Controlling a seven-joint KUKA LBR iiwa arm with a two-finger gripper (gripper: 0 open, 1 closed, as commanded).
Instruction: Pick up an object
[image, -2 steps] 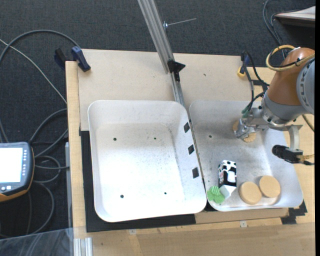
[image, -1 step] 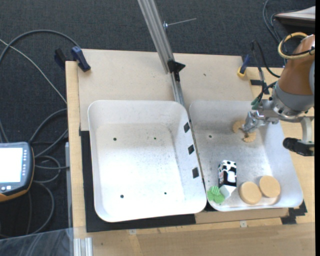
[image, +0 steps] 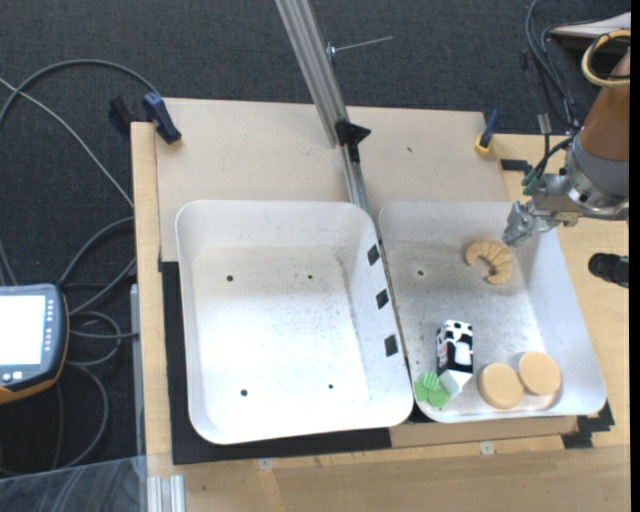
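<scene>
Reaching in from the right over the desk (image: 260, 150), grey arm with orange band ending in the claw (image: 518, 228); hanging just above the upper right part of the right bin (image: 560, 300), close beside a croissant-shaped pastry (image: 489, 260) but not touching it; impossible telling from this slanted overhead view whether wide or narrow, and nothing showing between the tips; lying in the same bin, toward the near edge, a black-and-white patterned carton (image: 456, 348), tilted against a small green piece (image: 433, 388) at the bin's lower left corner; sitting just beside these, two round tan biscuits (image: 520, 378), touching one another along the front rim; resting alongside, the left bin (image: 200, 250), speckled with dark marks; running down between the two bins from the top, a slanted metal rail (image: 318, 75); gripping the desk's far edge, a blue clamp (image: 160, 115) at left and a yellow-and-blue clamp (image: 487, 135) at right; lying on the dark floor at far left, a handheld pendant with a lit screen (image: 25, 340) among grey cables (image: 60, 110).
</scene>
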